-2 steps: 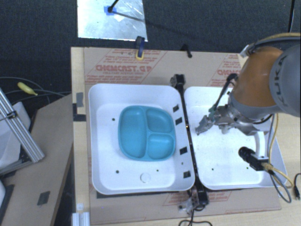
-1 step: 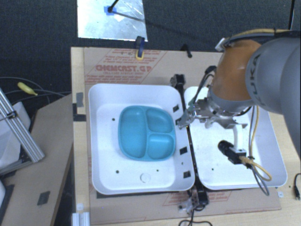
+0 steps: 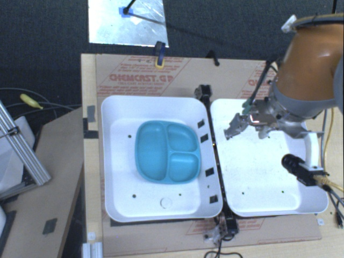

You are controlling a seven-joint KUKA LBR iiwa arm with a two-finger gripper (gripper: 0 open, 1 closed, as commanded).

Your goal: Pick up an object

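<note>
**Blue divided plate in left bin, pincer over right bin**

A blue plate (image 3: 166, 151) with 3 compartments is seen lying flat in the middle of the left white bin (image 3: 115, 117). Just beside it, the right white bin (image 3: 258, 198) is set on the cardboard-covered bench (image 3: 140, 77). The pincer (image 3: 235, 127) is held above the upper left part of the right bin, pointing toward the divider; whether its fingers are spread or closed cannot be told.
</note>
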